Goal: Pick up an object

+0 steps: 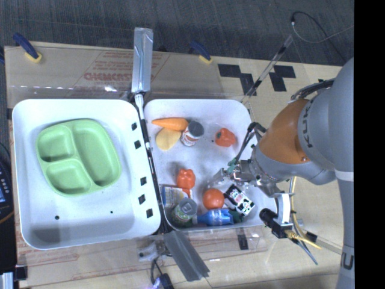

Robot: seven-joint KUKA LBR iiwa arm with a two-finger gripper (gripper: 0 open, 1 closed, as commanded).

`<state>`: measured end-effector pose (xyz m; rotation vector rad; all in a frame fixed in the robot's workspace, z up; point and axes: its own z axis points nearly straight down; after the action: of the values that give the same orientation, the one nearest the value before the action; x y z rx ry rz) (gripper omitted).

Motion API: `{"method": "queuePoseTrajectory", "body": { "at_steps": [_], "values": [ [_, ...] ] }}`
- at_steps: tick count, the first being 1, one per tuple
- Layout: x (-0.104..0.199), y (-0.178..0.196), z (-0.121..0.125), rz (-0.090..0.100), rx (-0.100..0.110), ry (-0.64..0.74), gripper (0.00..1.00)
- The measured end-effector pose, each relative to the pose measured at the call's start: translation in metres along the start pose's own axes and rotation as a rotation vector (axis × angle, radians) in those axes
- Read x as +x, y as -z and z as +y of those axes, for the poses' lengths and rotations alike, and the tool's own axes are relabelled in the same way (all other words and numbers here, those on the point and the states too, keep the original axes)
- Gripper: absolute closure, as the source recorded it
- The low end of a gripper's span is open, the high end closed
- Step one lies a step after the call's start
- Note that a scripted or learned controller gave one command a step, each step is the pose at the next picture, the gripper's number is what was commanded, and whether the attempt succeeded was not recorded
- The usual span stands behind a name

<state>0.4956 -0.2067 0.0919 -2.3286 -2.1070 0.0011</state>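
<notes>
My gripper (230, 173) hangs low over the right side of the right bin (204, 108), reaching in from the right under the orange-banded wrist. Just below it lie an orange-red tomato (212, 198) and a black-and-white toy (240, 201). A red pepper (186, 177) sits to the gripper's left and a small red fruit (225, 137) lies above it. Toward the back of the bin are a carrot (170, 124), a yellow fruit (168, 139) and a small can (192, 132). I see nothing between the gripper and these objects that it is holding.
A blue bottle (215, 217), a green-topped can (184, 209) and a flat packet (171, 194) crowd the right bin's front edge. The left bin (36, 221) holds a green divided plate (78, 155). A divider wall (144, 161) separates the bins.
</notes>
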Motion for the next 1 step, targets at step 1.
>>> {"method": "queuePoseTrajectory", "body": {
  "at_steps": [1],
  "values": [
    [0.0, 0.0099, 0.0006, 0.0, 0.0, 0.005, 1.0]
  ]
}}
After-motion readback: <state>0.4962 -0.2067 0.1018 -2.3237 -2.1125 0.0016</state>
